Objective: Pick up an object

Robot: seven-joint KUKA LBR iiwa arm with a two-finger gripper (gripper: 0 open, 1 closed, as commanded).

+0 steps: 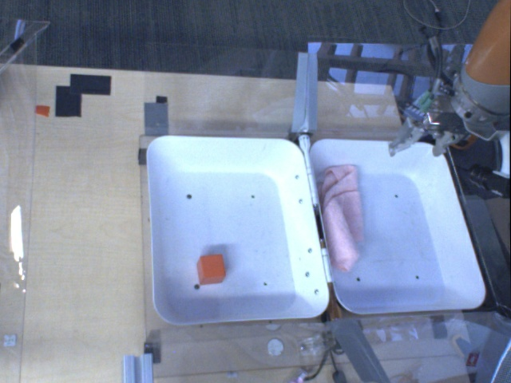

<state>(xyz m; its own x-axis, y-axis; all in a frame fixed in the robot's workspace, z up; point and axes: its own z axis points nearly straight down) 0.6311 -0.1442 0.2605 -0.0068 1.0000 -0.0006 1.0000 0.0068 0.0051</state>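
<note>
The jaws of the gripper (418,142) stand spread apart with nothing between them, above the far right corner of the right bin (447,294). A rolled pink cloth (342,214) lies along that bin's left side. An orange block (211,269) sits in the left bin (231,154), near side.

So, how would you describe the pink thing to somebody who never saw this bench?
Find the right white bin, the one nearer the arm. Along its left wall lies a rolled pink cloth, long and soft. The other object, an orange block, is small, hard-edged and in the left bin.
</note>
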